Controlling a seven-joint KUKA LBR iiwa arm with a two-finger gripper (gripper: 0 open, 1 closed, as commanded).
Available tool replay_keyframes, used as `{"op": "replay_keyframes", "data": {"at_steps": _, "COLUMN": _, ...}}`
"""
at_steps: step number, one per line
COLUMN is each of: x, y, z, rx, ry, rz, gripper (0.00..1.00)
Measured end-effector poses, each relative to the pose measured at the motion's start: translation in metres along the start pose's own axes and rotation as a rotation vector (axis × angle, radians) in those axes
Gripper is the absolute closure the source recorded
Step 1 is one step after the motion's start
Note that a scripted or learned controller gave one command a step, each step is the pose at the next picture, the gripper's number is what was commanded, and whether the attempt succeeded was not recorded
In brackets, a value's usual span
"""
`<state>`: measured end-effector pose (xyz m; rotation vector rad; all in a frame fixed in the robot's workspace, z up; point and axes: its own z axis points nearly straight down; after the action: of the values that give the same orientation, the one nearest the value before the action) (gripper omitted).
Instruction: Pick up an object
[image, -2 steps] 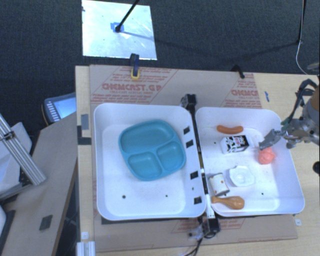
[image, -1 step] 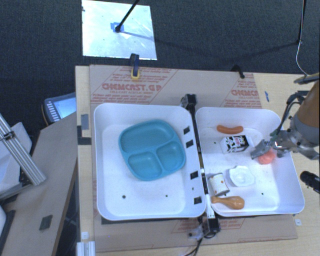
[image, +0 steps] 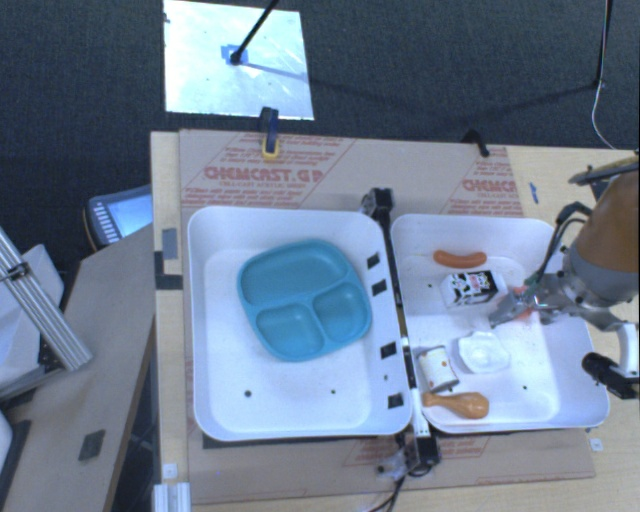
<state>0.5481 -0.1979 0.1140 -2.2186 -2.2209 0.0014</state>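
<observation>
— White plastic, both bins. What sat in the left bin (image: 215, 400)?

— A blue divided plate (image: 303, 311), lying flat near the middle, a little toward the far edge.

— And the right bin (image: 575, 400)?

— Several small things. A sausage (image: 460, 258) lay by the far edge. A black-and-white carton (image: 469, 288) sat just nearer than that. A small white cup (image: 482, 352) was around the middle. A chicken drumstick (image: 458, 404) lay along the near edge, with a small roll-shaped item (image: 435, 368) just beyond it against the left wall.

— Where was the arm (image: 610, 245)?

— It reached in over the right edge of that bin. The gripper (image: 515, 306) hung low between the carton and the cup, near both.

— Was it clamped on anything?

— I could not tell; its tip was too small and blurred to judge.
</observation>
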Motion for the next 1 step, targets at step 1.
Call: {"op": "replay_keyframes", "data": {"at_steps": 1, "x": 0.0004, "y": 0.0007, "z": 0.0305, "rx": -0.002, "ry": 0.000, "rz": 0.000, "gripper": 0.00}}
